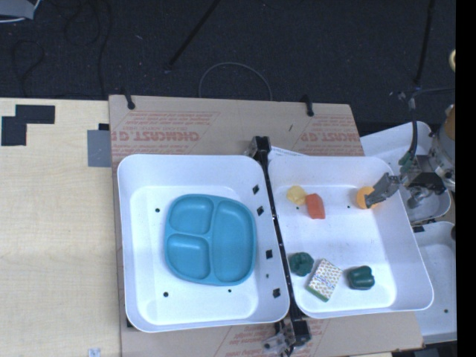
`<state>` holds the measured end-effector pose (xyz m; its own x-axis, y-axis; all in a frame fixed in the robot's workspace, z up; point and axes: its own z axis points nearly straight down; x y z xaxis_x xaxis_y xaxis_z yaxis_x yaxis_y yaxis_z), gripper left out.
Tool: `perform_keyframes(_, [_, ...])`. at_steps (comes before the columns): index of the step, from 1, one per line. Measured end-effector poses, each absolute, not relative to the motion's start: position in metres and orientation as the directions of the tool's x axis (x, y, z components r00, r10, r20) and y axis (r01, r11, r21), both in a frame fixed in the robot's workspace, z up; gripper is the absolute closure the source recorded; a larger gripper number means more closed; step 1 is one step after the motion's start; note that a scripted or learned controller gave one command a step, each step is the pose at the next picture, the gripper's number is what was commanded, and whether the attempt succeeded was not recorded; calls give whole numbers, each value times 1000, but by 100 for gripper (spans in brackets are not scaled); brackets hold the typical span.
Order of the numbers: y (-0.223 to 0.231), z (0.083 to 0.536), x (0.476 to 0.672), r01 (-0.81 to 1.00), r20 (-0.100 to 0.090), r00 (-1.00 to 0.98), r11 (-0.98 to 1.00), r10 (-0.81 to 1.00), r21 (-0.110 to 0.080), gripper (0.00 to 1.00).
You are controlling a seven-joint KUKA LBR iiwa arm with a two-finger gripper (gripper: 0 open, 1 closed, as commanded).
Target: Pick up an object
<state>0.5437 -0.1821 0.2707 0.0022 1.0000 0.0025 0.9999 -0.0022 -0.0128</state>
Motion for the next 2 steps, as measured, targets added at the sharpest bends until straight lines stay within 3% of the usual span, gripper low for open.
perform_keyframes(1, [-182, 277, 546, 1000, 0, 0, 0, 1000, -1, 0])
perform_keyframes(2, [-181, 213, 542, 1000, 3, 0, 0, 1000, -9, 0])
